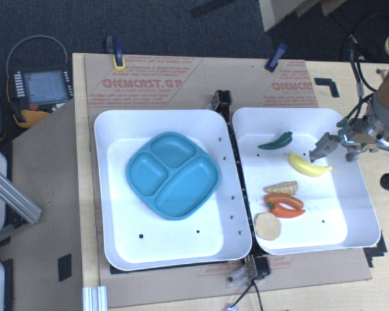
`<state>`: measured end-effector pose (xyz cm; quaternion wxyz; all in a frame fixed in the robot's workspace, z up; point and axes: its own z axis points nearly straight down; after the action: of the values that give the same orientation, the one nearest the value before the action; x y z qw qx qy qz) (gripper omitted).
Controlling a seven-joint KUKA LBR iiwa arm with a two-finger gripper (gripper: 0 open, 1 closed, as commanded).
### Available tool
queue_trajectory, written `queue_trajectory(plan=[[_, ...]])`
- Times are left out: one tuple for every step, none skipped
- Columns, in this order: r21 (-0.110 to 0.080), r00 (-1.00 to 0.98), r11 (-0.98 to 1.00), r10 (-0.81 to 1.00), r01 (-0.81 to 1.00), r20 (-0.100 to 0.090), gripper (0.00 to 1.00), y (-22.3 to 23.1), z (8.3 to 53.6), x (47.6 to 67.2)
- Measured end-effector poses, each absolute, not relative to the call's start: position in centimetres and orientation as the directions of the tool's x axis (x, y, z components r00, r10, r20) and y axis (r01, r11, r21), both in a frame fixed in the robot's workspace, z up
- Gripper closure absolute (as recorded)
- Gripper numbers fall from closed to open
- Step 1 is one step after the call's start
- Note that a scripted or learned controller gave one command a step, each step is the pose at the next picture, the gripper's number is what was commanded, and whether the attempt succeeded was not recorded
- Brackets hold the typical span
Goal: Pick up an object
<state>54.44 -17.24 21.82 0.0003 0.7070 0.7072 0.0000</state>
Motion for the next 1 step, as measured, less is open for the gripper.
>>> queue_trajectory(plan=[[-0.007, 0.001, -0.001, 1.000, 1.000, 0.003, 0.00, -17.06, 15.97, 53.45]])
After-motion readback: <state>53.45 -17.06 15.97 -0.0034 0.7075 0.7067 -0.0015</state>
